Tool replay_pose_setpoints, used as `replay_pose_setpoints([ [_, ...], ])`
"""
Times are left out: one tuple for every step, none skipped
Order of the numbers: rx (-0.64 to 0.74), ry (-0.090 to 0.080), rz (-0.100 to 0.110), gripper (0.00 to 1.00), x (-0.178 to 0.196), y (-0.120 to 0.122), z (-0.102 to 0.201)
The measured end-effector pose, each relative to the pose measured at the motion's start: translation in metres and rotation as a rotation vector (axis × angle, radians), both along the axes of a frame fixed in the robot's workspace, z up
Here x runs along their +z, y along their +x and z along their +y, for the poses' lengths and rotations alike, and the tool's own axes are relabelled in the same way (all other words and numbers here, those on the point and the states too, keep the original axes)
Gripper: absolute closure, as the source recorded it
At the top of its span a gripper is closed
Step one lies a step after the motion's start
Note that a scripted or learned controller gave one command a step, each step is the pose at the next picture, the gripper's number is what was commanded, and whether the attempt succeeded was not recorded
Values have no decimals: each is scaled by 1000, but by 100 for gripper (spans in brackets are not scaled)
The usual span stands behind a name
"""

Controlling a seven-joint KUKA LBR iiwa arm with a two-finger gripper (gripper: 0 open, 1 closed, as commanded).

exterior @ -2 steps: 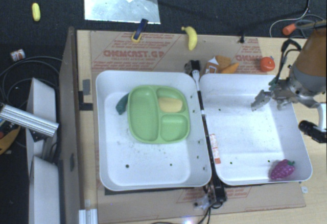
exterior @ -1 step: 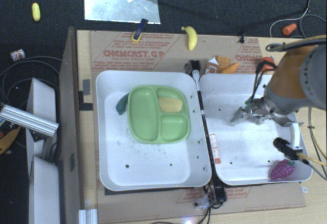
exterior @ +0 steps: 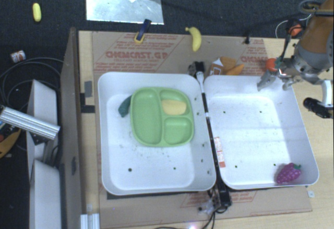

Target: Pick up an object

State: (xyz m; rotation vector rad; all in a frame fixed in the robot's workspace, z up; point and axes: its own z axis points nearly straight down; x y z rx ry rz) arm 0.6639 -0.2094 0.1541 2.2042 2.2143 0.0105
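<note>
So the grey two-finger gripper (exterior: 275, 79) hovers over the right white bin's (exterior: 250, 118) far corner, fingers apart, holding nothing; next it must reach the purple plastic grape bunch (exterior: 288, 172) in the near corner.

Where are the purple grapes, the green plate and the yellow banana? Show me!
purple grapes (exterior: 288, 173): camera view, middle of the bunch, right bin's near corner.
green plate (exterior: 147, 117): camera view, its long left compartment, in the left bin.
yellow banana (exterior: 195, 38): camera view, mid-curve, beyond the bins.
</note>
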Motion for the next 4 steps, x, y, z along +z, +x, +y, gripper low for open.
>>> replay_pose_setpoints([
  [3, 8, 14, 0, 11, -28, 53],
  [-1, 6, 16, 0, -74, 5, 24],
  [2, 4, 10, 100, -58, 6, 24],
  [-2, 9, 19, 100, -31, -64, 73],
])
